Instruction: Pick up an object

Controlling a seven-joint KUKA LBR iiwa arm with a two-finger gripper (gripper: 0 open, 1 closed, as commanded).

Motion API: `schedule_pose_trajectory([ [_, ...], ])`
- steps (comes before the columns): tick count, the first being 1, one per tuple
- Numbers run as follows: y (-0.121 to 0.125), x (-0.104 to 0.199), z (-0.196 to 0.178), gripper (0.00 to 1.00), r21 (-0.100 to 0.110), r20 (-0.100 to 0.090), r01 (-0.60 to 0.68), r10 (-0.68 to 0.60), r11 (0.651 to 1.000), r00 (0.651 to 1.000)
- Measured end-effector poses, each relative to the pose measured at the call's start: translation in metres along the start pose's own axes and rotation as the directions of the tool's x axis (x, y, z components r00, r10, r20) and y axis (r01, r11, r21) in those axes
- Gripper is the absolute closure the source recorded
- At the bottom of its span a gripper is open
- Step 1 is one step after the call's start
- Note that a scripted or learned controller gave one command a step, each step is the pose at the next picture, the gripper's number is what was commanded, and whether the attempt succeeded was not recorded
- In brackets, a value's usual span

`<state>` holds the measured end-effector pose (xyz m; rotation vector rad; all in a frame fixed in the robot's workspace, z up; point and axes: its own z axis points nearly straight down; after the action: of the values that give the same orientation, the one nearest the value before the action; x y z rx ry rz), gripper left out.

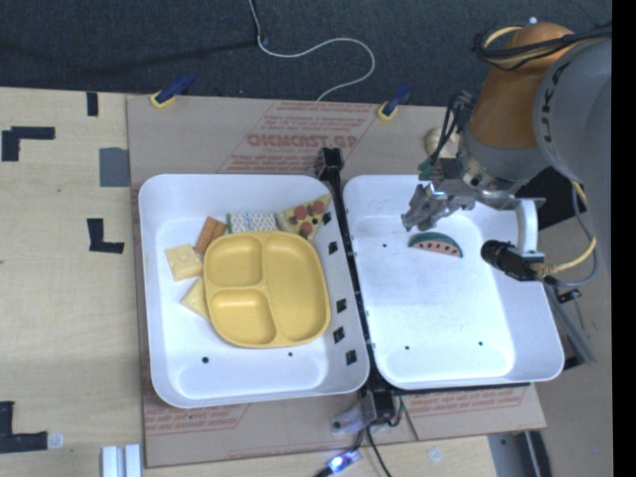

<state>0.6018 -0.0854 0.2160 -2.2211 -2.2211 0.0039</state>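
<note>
1. The arm (542, 78) comes in from the upper right, big grey body with the orange band sitting just above the wrist.
2. The wrist is bent down toward the right bin (517, 361), hanging over that bin's upper half, near its far rim.
3. The hand (425, 214) points down and a bit left, tips low over the bin floor, roughly mid-width of that bin.
4. Honestly can't make out the finger gap from this angle, too dark and cluttered.
</note>
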Motion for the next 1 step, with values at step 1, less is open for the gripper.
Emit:
schedule_pose_trajectory([
  [1, -0.0074, -0.0032, -0.0115, 1.00, -0.001, -0.001, 0.001, -0.001, 1.000, 1.000],
])
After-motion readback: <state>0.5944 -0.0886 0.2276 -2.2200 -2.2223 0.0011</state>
